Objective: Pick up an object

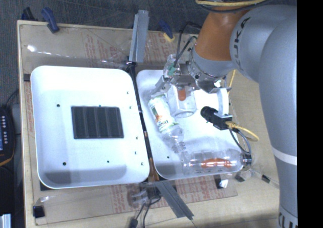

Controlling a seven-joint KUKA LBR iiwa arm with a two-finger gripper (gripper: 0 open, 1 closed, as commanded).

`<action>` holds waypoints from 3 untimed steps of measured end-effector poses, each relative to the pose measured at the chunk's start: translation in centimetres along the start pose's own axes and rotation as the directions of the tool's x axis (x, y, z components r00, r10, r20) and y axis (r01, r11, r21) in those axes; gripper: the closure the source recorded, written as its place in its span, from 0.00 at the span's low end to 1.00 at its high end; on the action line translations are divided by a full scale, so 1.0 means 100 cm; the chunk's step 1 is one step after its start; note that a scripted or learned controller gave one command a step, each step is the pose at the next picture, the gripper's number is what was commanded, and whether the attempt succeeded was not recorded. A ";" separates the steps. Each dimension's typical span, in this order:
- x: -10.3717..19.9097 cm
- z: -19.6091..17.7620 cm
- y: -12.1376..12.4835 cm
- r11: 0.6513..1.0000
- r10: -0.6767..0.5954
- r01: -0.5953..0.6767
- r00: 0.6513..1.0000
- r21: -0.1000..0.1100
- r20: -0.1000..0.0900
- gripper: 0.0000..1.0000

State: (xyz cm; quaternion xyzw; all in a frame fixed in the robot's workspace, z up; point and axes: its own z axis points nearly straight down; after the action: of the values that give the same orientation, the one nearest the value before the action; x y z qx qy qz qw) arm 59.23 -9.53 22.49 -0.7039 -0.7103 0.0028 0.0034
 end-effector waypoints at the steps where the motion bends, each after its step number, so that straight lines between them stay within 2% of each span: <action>1: -0.063 0.120 0.048 1.000 0.012 -0.012 1.000 -0.009 0.002 0.00; 2: -0.048 0.125 0.059 0.999 0.040 -0.040 0.999 0.016 0.012 0.00; 3: -0.057 0.124 0.030 1.000 0.024 -0.024 1.000 -0.018 0.005 0.00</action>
State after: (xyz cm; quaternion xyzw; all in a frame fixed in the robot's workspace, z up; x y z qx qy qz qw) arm 62.22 -15.21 10.04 -0.7124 -0.7018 -0.0019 -0.0048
